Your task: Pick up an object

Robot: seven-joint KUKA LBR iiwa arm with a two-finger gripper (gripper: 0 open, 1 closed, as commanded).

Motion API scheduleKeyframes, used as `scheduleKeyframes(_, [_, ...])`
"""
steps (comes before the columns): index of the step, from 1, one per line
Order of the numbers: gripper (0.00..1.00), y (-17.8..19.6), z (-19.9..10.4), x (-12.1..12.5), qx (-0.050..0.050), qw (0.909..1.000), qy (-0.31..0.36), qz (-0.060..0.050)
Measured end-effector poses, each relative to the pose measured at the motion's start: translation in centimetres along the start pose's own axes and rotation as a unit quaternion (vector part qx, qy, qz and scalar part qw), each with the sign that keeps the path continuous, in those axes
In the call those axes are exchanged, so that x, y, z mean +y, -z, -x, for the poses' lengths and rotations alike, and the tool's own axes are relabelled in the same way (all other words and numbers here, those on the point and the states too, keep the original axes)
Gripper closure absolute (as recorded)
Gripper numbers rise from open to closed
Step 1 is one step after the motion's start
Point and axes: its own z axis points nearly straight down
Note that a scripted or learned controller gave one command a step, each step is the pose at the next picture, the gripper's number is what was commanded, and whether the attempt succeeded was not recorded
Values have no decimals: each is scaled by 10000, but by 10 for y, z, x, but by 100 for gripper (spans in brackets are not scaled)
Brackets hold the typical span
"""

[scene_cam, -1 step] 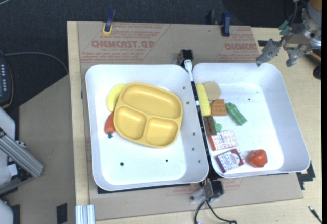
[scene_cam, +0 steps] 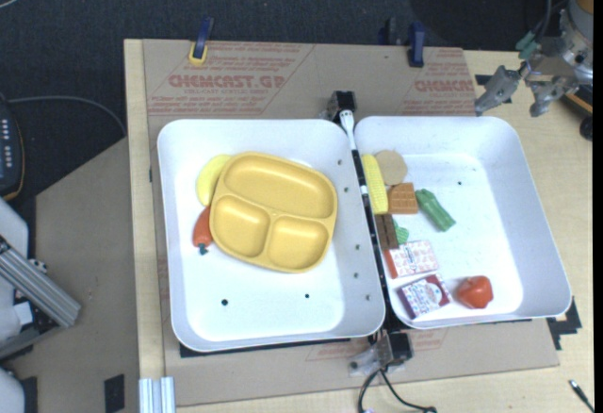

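My gripper [scene_cam: 519, 97] hangs over the bench's far right corner, just past the right bin's [scene_cam: 528, 185] back rim. Its two grey fingers are spread open with nothing between them. The right bin holds a yellow corn cob [scene_cam: 375, 182], a tan round piece [scene_cam: 390, 164], a brown waffle [scene_cam: 402, 199], a green pickle-like piece [scene_cam: 435, 209], two red-and-white packets [scene_cam: 413, 259] [scene_cam: 422, 294] and a red tomato [scene_cam: 474, 291]. All of these lie well below and left of the gripper.
The left bin [scene_cam: 188, 289] holds a yellow divided plate [scene_cam: 273, 211], with a yellow piece [scene_cam: 211, 177] and a red-orange pepper [scene_cam: 203, 230] tucked at its left edge. A black clip [scene_cam: 344, 106] sits where the bins meet. Two clamps [scene_cam: 199, 45] [scene_cam: 415, 43] grip the board's back edge.
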Motion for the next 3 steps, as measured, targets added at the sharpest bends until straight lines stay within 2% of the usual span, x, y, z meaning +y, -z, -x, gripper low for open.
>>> scheduleKeyframes(1, [0,-61,2,-7,7,10000,-3,-34])
scheduleKeyframes(3, [0,-151,-4,-12,8,10000,2,-30])
